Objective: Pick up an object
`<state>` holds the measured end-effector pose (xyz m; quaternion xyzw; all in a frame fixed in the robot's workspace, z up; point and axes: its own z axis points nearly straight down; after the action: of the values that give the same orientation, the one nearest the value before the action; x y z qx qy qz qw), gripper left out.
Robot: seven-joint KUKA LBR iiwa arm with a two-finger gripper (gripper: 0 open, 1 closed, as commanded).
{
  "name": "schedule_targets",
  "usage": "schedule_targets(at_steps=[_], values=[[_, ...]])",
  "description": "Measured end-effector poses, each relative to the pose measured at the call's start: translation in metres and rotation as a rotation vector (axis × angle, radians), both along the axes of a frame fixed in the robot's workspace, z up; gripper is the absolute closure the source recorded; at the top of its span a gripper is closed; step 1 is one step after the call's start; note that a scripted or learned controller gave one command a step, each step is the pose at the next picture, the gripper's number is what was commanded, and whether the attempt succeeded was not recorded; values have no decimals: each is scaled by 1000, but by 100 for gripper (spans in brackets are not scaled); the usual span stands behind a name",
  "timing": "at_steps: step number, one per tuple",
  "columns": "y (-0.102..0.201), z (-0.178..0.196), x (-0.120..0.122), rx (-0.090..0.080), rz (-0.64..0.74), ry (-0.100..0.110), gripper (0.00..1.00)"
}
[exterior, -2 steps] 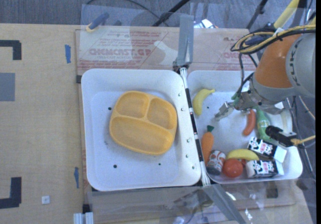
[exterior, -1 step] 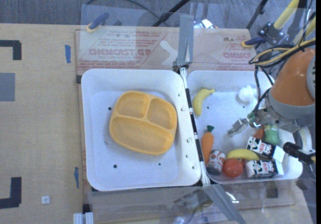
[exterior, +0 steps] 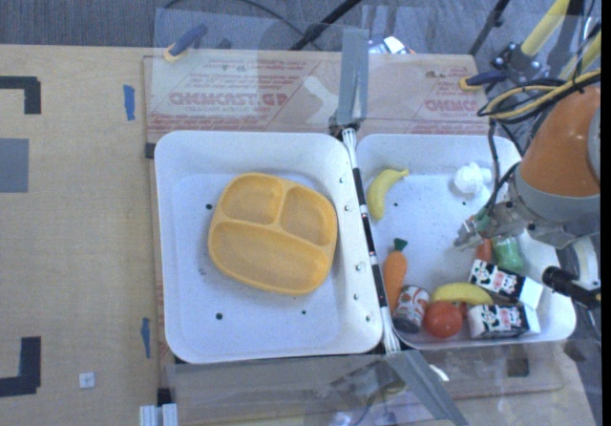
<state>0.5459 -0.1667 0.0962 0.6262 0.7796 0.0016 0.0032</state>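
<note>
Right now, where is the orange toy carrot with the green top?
The orange toy carrot lies in the right white bin, against its left wall, below the yellow banana and just above the small round can.

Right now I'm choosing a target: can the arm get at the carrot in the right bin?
Probably yes. The carrot lies by the bin's left wall with bare floor on its right and nothing on top; the gripper hovers in the same bin.
</note>
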Motion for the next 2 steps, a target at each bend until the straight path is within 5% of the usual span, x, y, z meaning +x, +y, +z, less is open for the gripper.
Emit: schedule_targets(at_steps=[1,2], values=[[-1,8,0,0,-3,-1,100],[54,107,0,1,-233,8,100]])
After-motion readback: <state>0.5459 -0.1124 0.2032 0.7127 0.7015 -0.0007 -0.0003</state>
